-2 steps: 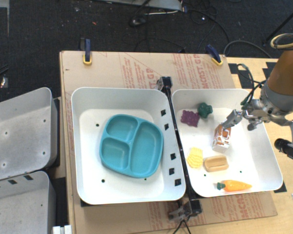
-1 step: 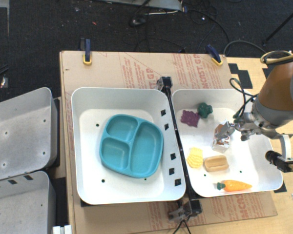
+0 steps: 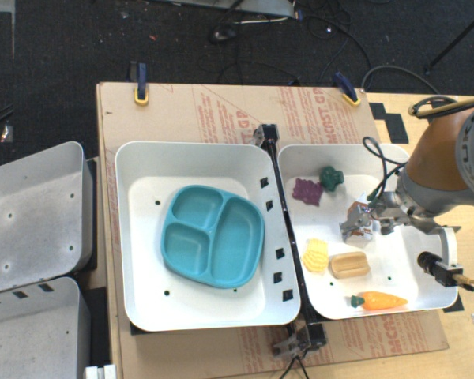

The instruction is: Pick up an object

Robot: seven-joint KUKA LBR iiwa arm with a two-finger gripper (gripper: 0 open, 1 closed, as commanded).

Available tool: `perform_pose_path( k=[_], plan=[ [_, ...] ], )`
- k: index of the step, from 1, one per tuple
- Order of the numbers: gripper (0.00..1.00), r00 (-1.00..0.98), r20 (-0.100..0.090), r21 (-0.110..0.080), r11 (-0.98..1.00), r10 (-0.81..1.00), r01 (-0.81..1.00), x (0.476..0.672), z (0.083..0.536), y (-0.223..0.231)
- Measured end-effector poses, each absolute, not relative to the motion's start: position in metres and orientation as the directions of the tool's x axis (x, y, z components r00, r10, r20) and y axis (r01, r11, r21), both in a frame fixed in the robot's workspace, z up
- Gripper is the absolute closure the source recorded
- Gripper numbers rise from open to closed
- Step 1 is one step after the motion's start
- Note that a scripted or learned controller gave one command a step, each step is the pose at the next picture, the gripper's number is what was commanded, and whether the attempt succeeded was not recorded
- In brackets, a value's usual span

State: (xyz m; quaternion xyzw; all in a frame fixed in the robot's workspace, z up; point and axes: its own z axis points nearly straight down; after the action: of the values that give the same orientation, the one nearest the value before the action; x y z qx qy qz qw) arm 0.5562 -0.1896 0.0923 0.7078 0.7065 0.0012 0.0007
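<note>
Pincer (image 3: 355, 229) low in right bin (image 3: 395, 290) — arm (image 3: 442, 164) reaching leftward.

Grey and orange arm (image 3: 450, 160): running off the right edge.
Metal two-finger gripper (image 3: 357, 229): blurring; finger state unreadable.

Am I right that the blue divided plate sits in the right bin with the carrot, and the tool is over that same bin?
Not quite. The camera view shows the blue divided plate alone in the left bin. The carrot does lie in the right bin, near its front edge, and the tool is over that right bin.
</note>
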Motion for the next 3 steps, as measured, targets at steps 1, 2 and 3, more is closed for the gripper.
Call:
perform_pose_path(
  k=[1,2,3],
  plan=[
    [1.0,0.001,-0.002,0.006,0.0,1.0,1.0,0.557,0.105,-0.19],
    [1.0,0.002,-0.002,0.004,-0.002,1.0,1.0,0.556,0.156,-0.2],
    [1.0,-0.003,-0.003,0.007,0.003,1.0,1.0,0.564,0.218,-0.198]
  ],
)
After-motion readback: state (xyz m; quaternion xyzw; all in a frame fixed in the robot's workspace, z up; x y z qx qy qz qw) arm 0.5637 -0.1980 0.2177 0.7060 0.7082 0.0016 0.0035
